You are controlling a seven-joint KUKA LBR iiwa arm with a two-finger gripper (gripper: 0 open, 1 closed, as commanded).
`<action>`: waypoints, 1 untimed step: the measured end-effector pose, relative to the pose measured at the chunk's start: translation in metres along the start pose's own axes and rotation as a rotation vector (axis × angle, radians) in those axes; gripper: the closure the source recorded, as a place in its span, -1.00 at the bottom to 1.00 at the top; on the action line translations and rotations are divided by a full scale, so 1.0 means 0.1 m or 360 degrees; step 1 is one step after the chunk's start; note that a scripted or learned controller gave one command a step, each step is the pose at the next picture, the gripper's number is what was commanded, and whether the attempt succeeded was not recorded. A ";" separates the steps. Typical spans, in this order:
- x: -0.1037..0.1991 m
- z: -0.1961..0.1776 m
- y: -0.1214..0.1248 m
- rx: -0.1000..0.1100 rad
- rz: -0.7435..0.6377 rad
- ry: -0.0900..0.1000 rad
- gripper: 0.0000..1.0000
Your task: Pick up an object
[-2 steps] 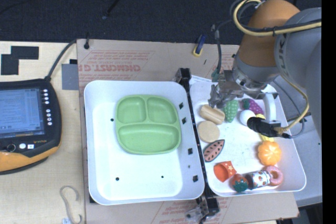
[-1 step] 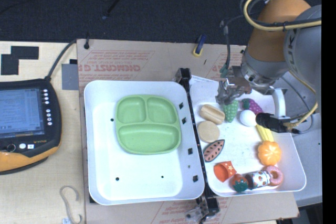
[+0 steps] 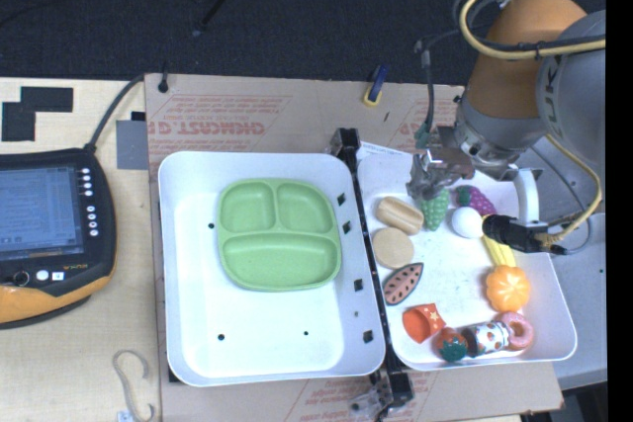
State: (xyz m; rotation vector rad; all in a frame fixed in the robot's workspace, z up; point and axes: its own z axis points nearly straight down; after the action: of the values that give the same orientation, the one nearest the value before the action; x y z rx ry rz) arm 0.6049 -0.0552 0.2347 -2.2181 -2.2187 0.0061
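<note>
My gripper (image 3: pixel 431 181) hangs low over the back of the right bin (image 3: pixel 564 311). A small green knobbly toy (image 3: pixel 436 210) lies right under its tip, and I cannot tell whether they touch. A hot dog bun (image 3: pixel 400 212) lies just to the left of it, with a white egg (image 3: pixel 465 221) and a purple grape bunch (image 3: pixel 481 202) to the right. Nearer the front are a tan round bread (image 3: pixel 393 247), a brown-red slice (image 3: pixel 402 283), a yellow corn piece (image 3: pixel 500 250) and an orange pumpkin (image 3: pixel 507 289).
The left bin (image 3: pixel 188 311) holds a green divided plate (image 3: pixel 278 234). A red cup (image 3: pixel 425 322), a small green and red toy (image 3: pixel 453 344), a can (image 3: pixel 485 339) and a pink ring (image 3: pixel 518 331) crowd the right bin's front edge. A tablet (image 3: pixel 45 222) sits far left.
</note>
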 end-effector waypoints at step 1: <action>0.05 0.20 0.02 0.0003 -0.0002 0.0000 1.00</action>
State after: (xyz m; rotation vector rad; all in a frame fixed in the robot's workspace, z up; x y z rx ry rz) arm 0.6067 -0.0504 0.2145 -2.2160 -2.2188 0.0084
